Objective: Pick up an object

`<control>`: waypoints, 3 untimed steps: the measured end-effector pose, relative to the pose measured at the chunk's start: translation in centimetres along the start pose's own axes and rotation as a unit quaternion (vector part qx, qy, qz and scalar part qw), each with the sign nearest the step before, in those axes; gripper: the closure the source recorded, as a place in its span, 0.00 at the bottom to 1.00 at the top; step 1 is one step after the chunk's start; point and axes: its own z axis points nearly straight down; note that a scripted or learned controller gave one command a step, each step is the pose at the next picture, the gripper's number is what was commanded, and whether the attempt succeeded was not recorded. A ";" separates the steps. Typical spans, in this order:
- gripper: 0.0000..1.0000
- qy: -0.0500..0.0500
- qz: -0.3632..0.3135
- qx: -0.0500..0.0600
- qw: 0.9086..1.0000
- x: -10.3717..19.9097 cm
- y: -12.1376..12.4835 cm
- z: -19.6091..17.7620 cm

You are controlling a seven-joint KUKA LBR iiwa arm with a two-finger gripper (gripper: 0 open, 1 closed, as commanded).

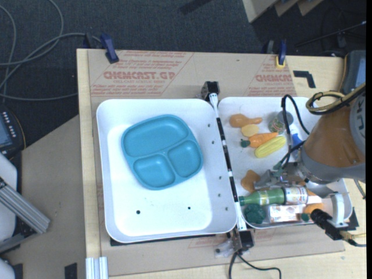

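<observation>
Overhead view of the desk, whose brown protective sheet reads "CHEMCAST GP": the left shallow white bin holds a blue three-compartment plastic plate, and the right shallow white bin holds an orange toy gourd, an orange toy carrot, a yellow toy corn cob and a green-necked bottle lying on its side with an unreadable label. The grey arm with its orange band crowds the right bin from the right, and the gripper sits just above the bottle among these objects; whether it is spread or pinching cannot be told, possibly because the wrist hides it.
</observation>
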 end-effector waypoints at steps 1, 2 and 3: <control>0.00 -0.002 0.000 0.000 1.000 -8.3 6.3 0.2; 0.00 0.000 -0.003 0.003 1.000 -4.5 11.5 -5.0; 0.00 0.001 -0.001 -0.006 1.000 -0.5 9.3 -0.4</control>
